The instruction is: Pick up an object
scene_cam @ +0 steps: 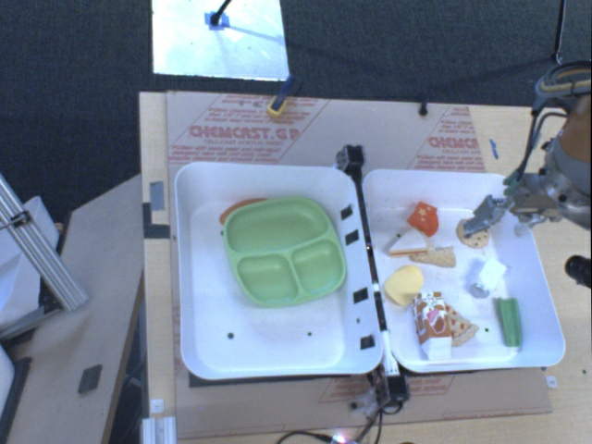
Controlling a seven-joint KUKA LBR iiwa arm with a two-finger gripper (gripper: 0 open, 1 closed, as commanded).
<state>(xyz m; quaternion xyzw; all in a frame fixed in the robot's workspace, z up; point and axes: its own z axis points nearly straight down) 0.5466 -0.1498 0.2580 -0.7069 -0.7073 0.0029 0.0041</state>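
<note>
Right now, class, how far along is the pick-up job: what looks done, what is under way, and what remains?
Done: the arm has reached over the right bin. Under way: the gripper hangs just above the round cookie, with nothing visibly between its fingers. Left: the actual grasp and lift. The red piece, yellow piece and green stick all lie in the bin.

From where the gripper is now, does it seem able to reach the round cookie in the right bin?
Probably yes. The gripper hangs just above the cookie, with nothing lying over it. The red piece and the white block lie apart, leaving room around it.
</note>
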